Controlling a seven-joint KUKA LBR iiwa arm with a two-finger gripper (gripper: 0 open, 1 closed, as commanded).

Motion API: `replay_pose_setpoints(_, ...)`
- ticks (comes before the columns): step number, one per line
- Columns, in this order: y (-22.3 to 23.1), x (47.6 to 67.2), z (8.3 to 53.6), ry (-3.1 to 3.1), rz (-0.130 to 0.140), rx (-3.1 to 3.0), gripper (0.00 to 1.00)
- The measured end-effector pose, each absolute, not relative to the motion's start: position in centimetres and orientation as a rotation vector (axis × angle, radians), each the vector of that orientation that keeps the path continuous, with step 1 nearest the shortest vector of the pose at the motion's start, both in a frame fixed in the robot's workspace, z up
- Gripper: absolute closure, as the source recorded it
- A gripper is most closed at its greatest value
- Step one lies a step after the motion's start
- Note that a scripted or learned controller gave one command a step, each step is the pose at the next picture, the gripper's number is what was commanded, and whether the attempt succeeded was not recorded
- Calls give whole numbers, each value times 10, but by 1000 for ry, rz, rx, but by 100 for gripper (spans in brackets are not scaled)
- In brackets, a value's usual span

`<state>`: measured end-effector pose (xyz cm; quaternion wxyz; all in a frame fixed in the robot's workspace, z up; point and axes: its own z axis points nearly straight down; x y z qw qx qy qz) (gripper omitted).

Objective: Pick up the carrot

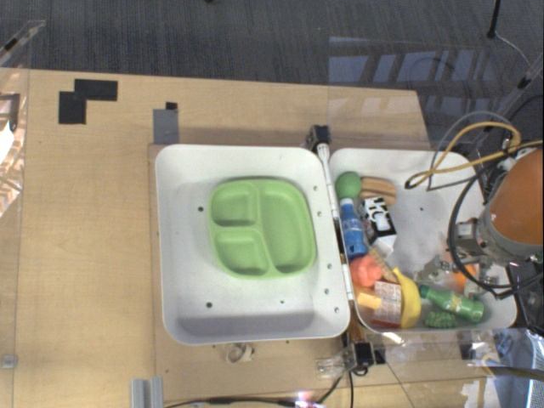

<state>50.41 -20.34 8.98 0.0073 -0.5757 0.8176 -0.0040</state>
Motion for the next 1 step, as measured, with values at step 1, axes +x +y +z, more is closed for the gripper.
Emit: replay_pose_setpoints(1, -202, 509, 103, 2546, -28, -1797, 100)
